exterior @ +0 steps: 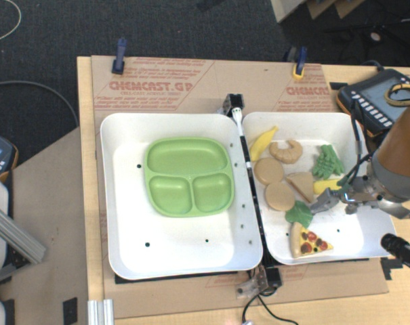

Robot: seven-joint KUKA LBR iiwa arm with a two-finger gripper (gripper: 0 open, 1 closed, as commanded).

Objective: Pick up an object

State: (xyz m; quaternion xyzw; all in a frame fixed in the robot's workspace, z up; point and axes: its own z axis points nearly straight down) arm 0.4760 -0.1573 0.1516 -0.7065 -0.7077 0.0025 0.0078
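We've got the pincer (324,203) low in the right bin (347,239), fingers spread beside the green broccoli toy (299,214). It looks light, stiff and lumpy, so we'd grip its crown.

1. In the right bin (340,124) we see a yellow banana (262,144), a croissant (287,152) and two round cookies (275,184).
2. A pizza slice (308,242) lies flat near a broccoli piece (299,214).
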